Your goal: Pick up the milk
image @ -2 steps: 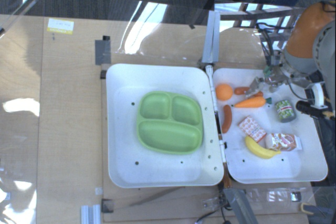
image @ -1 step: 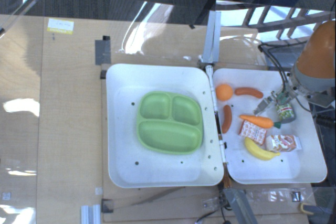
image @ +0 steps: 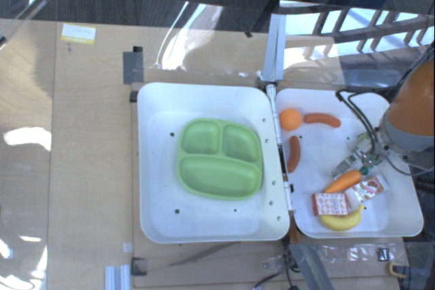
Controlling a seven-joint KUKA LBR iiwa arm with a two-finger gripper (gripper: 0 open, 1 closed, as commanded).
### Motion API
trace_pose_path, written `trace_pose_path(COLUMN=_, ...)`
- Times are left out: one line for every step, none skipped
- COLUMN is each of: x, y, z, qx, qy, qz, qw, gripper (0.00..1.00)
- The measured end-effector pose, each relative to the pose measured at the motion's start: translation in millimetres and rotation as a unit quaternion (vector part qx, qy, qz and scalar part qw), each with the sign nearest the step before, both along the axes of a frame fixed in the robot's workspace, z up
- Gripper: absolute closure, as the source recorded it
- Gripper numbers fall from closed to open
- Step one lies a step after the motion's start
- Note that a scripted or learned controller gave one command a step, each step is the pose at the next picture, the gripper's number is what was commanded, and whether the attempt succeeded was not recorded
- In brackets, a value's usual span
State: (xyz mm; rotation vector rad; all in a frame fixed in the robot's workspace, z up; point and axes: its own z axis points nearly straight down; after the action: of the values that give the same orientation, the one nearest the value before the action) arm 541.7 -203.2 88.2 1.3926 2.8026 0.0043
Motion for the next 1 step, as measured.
trace_pose_path(x=-44.3, y=48.2, z=1.1, qx=-0.0005, qy=-0.001, qz=0.075, qw=0.9972, gripper=0.0)
